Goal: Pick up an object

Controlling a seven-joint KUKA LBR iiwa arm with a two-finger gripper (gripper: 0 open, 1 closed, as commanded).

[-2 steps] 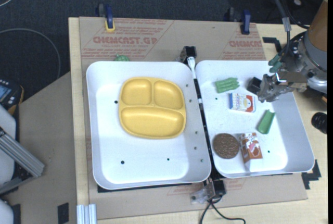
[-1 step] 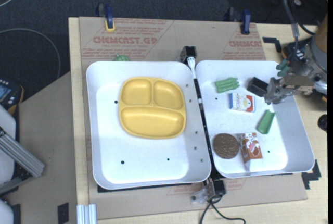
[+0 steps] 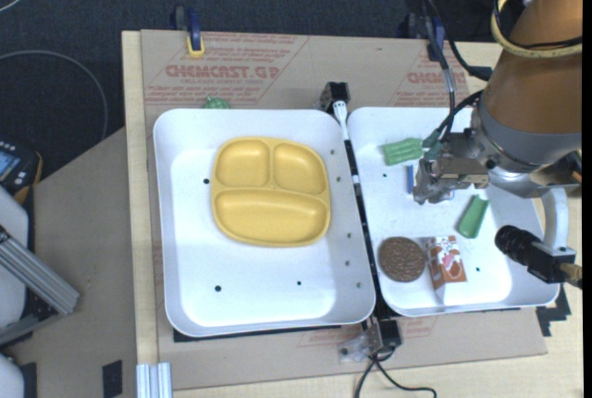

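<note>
Grey metal two-finger gripper (image 3: 435, 191) hangs low over the right-hand shallow white bin (image 3: 393, 211), centre-right of frame, in that bin's upper middle. Can't tell from this angle if it's apart or together, or if anything is in it. Orange-and-grey arm (image 3: 541, 63) reaches in from the right edge above it.

Pickable things, all in the right bin, working outward:
- thin blue strip (image 3: 412, 181), upright in the picture, just left of the gripper; too small to identify.
- pale green rectangular block (image 3: 402, 151), lying flat and slightly tilted, just up-left of the gripper. Its right end meets the gripper body; contact unclear.
- darker green short cylinder (image 3: 474, 216), on its side and slanted, just down-right of the gripper, apart from it.
- brown round disc (image 3: 402, 259), flat, speckled top, near the bin's lower-left corner, below the gripper.
- red-and-white crumpled packet (image 3: 446, 265), just right of the disc; touching or a hair apart, can't tell.

Further out:
- left-hand white bin (image 3: 185, 230), centre-left of frame, holds a yellow plastic plate with three compartments (image 3: 271, 191) in its upper half.
- Black clip (image 3: 335, 95) sits at the top of the seam between the bins.
- Small green scrap (image 3: 215, 103) lies outside the left bin's top-left corner, on the tan board with red print (image 3: 268, 63).
- Blue clamp (image 3: 193, 24) on the board's top edge, upper left of frame.
</note>
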